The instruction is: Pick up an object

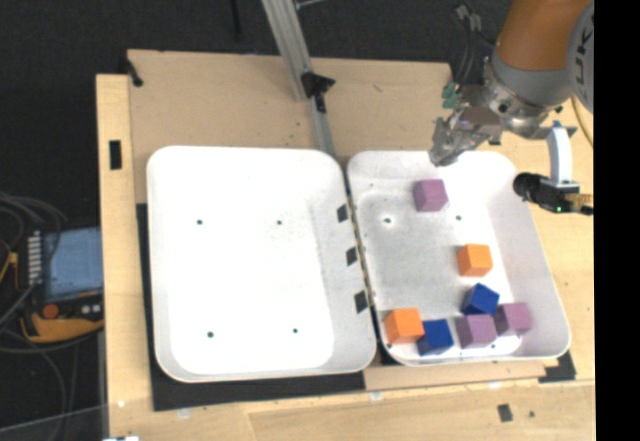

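1. Dark floor surrounds a pale wooden bench (250,79), which carries two shallow white bins set side by side so that things can be lifted from one and dropped in the other.
2. Only bare white floor shows in the left bin (190,259); every block lies in the right bin (400,259), so any pick has to start there.
3. Nearest the arm is a purple cube (430,194), alone in the upper part of that bin with free space on all sides. It looks like the easiest target.
4. An orange cube (475,259) sits by itself further down. Along the bottom wall, another orange block (404,325), two blue blocks (436,336) (481,299) and two purple blocks (475,330) (516,317) crowd together, some touching, which leaves little room for fingers.
5. Above the bin's top edge hangs the gripper (447,151), just up and to the right of the lone purple cube, probably staged for a descent onto it.
6. Its fingers point downward, but they blur into dark metal, so I cannot tell whether they are spread or closed; nothing is visibly held between them.
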Controlling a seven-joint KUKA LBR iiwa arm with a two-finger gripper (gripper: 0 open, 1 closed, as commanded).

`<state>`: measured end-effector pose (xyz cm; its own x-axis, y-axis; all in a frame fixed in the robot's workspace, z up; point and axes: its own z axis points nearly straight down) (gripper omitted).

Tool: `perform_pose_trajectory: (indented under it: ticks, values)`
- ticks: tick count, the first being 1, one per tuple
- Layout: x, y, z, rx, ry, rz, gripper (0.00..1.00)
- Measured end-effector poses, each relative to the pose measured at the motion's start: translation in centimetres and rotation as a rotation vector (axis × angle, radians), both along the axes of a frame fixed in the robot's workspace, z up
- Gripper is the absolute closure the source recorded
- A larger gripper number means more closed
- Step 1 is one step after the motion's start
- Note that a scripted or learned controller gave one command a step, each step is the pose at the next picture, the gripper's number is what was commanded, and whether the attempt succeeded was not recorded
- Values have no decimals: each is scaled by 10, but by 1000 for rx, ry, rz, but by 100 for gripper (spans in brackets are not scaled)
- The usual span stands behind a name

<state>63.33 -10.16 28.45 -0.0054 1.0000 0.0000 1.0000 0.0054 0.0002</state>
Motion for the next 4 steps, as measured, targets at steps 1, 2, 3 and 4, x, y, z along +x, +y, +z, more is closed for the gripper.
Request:
perform_pose_trajectory:
  ticks: [1, 2, 3, 4]
  values:
    - [1, 54, -6, 1, 1, 1, 100]
    - [-3, 111, -8, 2, 3, 2, 100]
    - [-21, 152, -24, 0, 3, 1, 100]
    - [-26, 197, -26, 1, 4, 2, 100]
